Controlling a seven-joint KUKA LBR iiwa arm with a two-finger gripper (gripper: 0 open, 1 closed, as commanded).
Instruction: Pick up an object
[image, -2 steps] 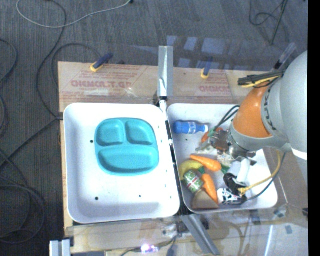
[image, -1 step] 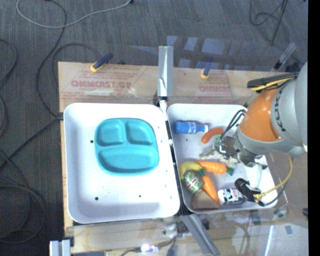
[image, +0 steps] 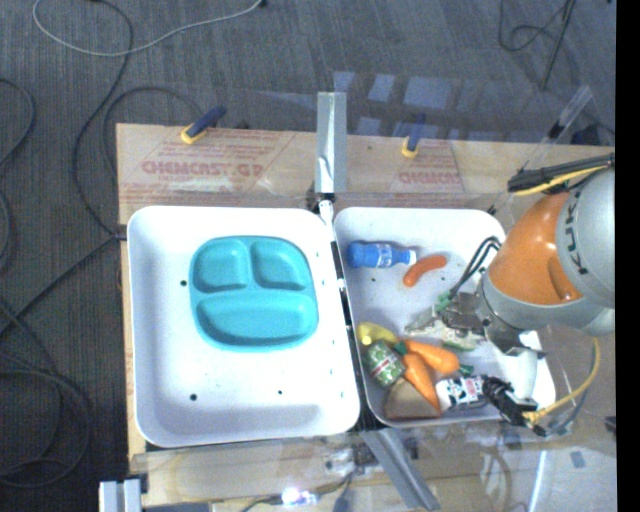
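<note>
- Over the right bin (image: 480, 222), your end effector (image: 452, 312) hangs low at the bin's middle; I cannot tell its state, since the metal parts blur together.
- Just below it you have two carrots (image: 428, 366), lying touching each other.
- Left of the carrots, a green bottle (image: 381, 364) lies beside a yellow piece (image: 372, 333).
- A small black-and-white carton (image: 462, 390) rests at the carrots' right, near the bin's front wall.
- Toward the back you see a blue bottle (image: 376, 256) on its side and, just beside it, a red-orange pepper (image: 425, 269).
- Your arm (image: 540, 265) reaches in from the right.
- Across the divide, the left bin (image: 160, 330) holds a teal divided tray (image: 254, 291).
- Both bins sit on the surface (image: 150, 165).
</note>
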